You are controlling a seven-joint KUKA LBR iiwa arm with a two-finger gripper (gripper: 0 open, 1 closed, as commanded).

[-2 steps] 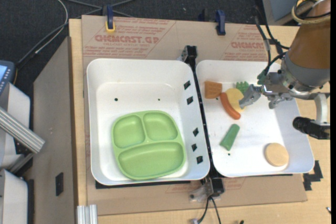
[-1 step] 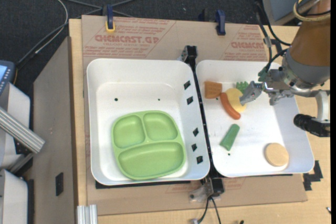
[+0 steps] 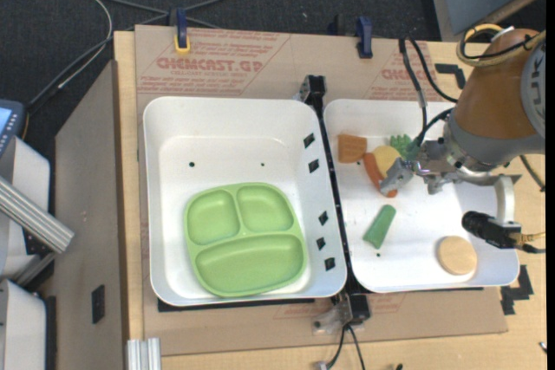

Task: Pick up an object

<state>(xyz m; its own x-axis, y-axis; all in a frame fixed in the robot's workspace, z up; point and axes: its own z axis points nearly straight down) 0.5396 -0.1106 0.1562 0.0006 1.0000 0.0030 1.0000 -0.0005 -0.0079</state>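
Green divided plate [image 3: 246,238] in the near left bin [image 3: 165,186], tan round disc [image 3: 456,256] and green block [image 3: 379,225] near in the right bin [image 3: 486,277], gripper [image 3: 395,179] farther back, finger state impossible to tell, beside yellow, orange and green toy pieces [image 3: 375,159]

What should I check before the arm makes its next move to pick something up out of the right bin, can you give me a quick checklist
1. Gripper sits over the right bin: ok.
2. Target chosen: cannot tell; it is low beside the cluster of orange block, yellow piece and green spiky toy.
3. Something between the fingers: cannot tell.
4. Green cylinder lies alone with open floor around it: ok.
5. Round tan disc lies apart from the other things, near the front wall: ok.
6. Green divided plate stays in the left bin, away from the arm: ok.
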